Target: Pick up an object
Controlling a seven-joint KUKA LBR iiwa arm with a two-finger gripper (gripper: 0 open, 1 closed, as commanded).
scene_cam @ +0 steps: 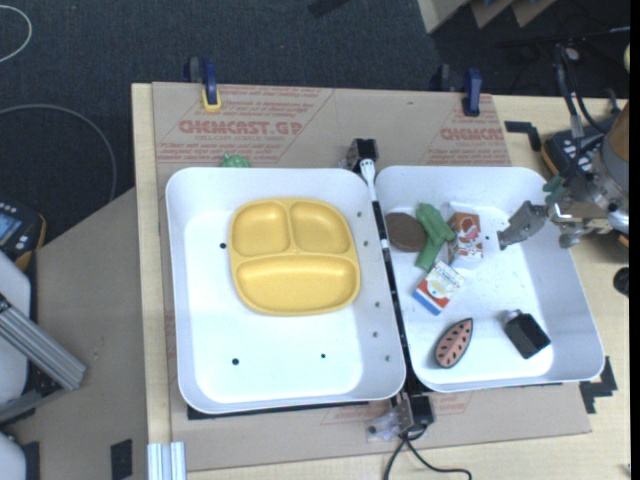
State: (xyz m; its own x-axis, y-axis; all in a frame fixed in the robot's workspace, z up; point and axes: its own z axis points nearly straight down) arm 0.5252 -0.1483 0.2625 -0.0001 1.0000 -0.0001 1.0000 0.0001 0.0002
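We see the claw [520, 226] at the right bin's [575, 308] three o'clock rim, though we cannot tell its state. Nearest, toward nine o'clock, lies the red-and-white packet [466, 236], its print unreadable. The desk's [160, 148] board reads "CHEMCAST" upside down. The left bin [195, 298] holds a yellow plate [295, 256].

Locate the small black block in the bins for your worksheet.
The black block lies in the right bin, near its front right corner, just right of the brown oval piece.
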